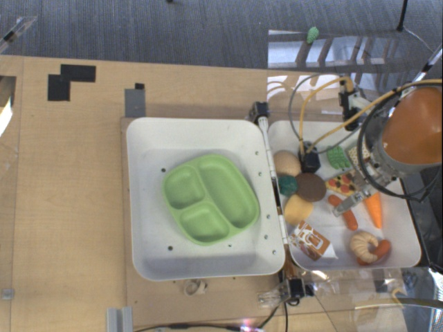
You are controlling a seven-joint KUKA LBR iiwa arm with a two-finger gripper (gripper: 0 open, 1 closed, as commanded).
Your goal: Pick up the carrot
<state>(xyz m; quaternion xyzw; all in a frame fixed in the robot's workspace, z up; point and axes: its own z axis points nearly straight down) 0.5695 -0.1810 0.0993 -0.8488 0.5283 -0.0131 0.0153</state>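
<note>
Claw (354, 200) just beside the carrot (374, 210) — grip state impossible to tell — no readable writing on the snack packet (313, 241).

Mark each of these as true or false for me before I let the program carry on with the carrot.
1. The carrot lies in the right bin. True.
2. The green divided plate sits in the right bin. False: it sits in the left bin.
3. The tool is over the right bin, beside the carrot. True.
4. The carrot lies on the green plate. False: it lies on the right bin's floor.
5. A croissant lies nearer the camera than the carrot. True.
</note>
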